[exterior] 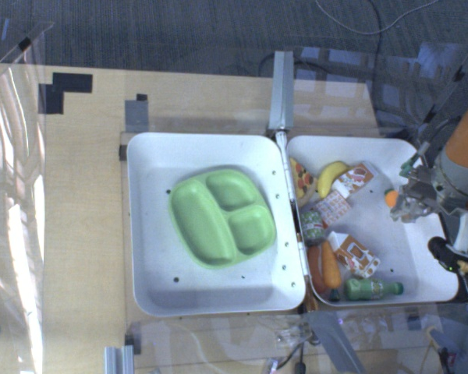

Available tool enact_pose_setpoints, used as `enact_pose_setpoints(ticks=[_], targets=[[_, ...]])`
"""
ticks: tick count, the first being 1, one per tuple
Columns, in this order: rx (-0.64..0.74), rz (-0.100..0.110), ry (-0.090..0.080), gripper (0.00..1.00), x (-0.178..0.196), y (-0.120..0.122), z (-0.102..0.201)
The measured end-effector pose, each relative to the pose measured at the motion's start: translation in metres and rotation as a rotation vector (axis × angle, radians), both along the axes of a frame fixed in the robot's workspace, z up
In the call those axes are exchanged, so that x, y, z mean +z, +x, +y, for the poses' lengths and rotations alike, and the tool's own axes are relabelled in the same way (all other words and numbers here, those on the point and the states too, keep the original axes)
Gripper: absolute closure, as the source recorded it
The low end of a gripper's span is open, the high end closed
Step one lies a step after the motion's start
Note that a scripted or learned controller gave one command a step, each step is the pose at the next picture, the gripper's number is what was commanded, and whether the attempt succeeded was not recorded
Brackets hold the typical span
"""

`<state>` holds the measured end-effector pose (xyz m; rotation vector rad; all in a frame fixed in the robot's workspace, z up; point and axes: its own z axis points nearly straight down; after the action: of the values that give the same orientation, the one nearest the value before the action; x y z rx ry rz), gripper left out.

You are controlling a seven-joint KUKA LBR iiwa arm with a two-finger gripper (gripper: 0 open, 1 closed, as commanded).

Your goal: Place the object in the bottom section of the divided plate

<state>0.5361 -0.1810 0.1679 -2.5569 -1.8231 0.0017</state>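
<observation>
Nearest you, bottom of frame: the green bottle (368, 289) lies flat along the lower edge of the right bin (421, 287). Just above it sit a carrot (327, 265), bottom centre of that bin, and a small orange-and-white carton (356, 256) just right of it.

Mid frame: the green plate (221, 216) sits centred in the left bin (152, 209), three sections, tilted a bit in the frame, nothing in any section. In the right bin at the same level you've got a clutter of packets (327, 209) near the divider.

Right edge, mid height: the gripper (412, 209) hangs over the right side of the right bin, with the arm's orange band (466, 146) above it. A small orange object (391, 199) sits just left of the gripper; you can't tell whether it's between the fingers or on the bin floor. Finger state: can't tell.

Farther up: banana (331, 177), a second carton (356, 180) beside it, a pizza-print item (302, 179) by the divider.

Top: black cable (374, 22) on grey carpet.
</observation>
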Motion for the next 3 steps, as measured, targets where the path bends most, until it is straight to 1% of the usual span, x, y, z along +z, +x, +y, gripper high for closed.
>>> enact_pose_setpoints(ticks=[1, 2, 3], targets=[[-0.067, 0.000, 0.001, 1.00, -0.020, 0.023, 0.028], [0.008, -0.002, -0.001, 1.00, 0.063, 0.006, 0.051], [0.016, 0.000, -0.001, 1.00, 0.070, 0.008, 0.052]])
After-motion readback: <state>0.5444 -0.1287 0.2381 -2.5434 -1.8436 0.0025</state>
